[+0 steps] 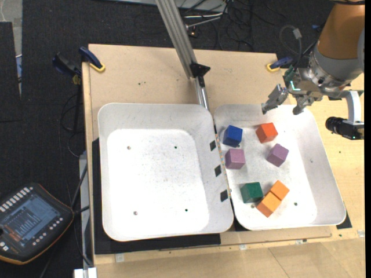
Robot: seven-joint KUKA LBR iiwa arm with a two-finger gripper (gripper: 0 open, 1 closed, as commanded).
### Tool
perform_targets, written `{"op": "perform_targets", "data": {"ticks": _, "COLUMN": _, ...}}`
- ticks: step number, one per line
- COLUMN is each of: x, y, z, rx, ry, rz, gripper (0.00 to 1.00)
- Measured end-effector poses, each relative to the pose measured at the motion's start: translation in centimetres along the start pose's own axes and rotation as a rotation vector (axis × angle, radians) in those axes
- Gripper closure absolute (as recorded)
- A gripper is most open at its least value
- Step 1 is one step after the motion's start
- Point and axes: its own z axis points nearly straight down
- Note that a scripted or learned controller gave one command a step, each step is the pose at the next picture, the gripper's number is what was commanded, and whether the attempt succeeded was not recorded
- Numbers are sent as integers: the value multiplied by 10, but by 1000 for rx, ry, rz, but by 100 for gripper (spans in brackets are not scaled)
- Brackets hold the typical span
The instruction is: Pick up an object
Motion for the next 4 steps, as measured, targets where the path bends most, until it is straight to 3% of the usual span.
{"op": "perform_targets", "data": {"ticks": 1, "x": 0, "y": 1, "z": -2, "rx": -4, "ry": -1, "rz": -2, "gripper": 0}}
{"op": "perform_targets", "data": {"ticks": 4, "x": -10, "y": -9, "z": 145, "rx": -6, "ry": -2, "rz": 1, "gripper": 0}}
